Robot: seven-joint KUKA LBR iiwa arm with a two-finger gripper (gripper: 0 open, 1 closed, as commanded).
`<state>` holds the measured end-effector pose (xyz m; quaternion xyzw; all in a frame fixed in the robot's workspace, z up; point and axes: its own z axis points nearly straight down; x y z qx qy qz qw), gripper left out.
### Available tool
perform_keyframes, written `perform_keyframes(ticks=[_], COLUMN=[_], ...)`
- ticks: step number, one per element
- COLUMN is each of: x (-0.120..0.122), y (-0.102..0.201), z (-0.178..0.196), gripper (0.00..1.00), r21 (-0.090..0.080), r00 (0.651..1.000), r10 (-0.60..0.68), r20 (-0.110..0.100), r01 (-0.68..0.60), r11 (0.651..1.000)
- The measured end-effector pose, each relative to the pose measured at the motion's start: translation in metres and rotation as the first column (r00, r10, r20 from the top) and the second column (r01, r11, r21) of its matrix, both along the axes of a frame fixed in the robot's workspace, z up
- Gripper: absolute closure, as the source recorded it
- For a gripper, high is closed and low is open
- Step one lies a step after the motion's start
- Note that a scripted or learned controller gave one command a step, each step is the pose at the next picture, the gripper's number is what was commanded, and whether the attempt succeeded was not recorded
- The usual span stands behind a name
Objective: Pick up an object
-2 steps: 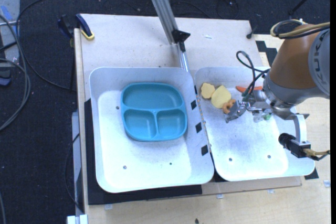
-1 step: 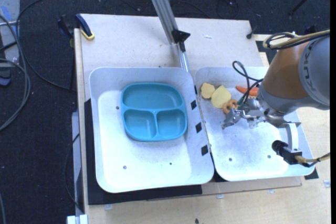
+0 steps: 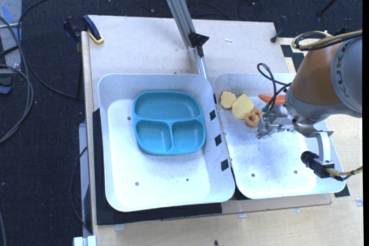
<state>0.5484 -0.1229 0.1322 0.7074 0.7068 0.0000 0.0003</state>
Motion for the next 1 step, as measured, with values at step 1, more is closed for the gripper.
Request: perform_keyframes(ticks=[1], x=[0.0081], y=[-0.0027], z=[0.0609], gripper=[1.0], r21=[-0.001], r00=[1.0], r10=[0.003], r20=[0.006], r01=[-0.003], r11=[1.0])
